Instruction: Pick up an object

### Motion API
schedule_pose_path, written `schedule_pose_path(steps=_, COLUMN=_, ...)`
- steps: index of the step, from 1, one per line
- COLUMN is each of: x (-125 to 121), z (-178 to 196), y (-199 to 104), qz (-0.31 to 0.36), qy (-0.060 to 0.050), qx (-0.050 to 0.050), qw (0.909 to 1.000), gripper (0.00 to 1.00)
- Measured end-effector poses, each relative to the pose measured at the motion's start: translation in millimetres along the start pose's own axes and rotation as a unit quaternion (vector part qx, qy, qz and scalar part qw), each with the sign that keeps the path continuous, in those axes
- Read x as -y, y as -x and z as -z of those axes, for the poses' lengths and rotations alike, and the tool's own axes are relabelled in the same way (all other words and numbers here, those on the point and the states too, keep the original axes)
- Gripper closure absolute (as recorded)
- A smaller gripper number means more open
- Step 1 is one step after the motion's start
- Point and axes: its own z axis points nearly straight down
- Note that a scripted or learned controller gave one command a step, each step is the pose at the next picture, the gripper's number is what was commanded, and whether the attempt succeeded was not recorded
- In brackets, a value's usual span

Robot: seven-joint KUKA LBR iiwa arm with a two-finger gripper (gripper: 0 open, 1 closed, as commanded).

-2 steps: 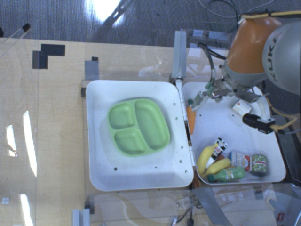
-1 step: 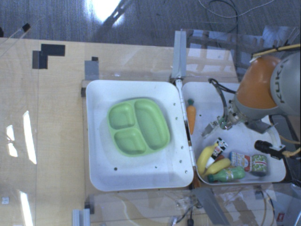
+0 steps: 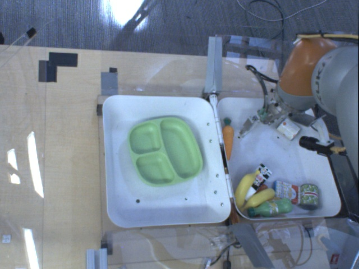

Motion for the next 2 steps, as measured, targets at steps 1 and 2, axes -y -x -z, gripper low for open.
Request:
schedule_pose_path(steps=1, x=66.0, z=20.7, y=-49.5, qz=0.081, qy=0.0, qx=-0.001, qw=0.9967, gripper=0.0)
schedule_pose_path(steps=2, x=82.5, z=150.4, y=-40.8, qz=0.089, qy=0.002, qx=0.002, qw=0.996, gripper=0.0)
